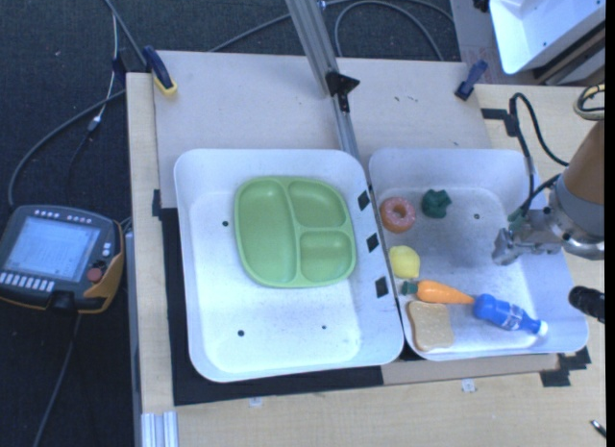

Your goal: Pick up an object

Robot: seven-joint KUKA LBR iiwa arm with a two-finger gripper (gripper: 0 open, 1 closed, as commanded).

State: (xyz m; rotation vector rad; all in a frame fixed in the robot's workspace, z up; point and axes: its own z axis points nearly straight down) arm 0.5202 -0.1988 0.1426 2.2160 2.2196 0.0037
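Nothing is yet lifted: the claw [506, 246] is poised at the right bin [480, 174] edge, its grip state undeterminable, the blue bottle [505, 313] and carrot [444, 292] left lying.

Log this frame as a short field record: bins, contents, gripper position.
left bin: green divided plate
right bin: doughnut, dark green item, lemon, carrot, bread slice, blue bottle
bottle pose: lying on its side, near front wall
gripper: low over right bin's right side, away from the toys
held object: none seen
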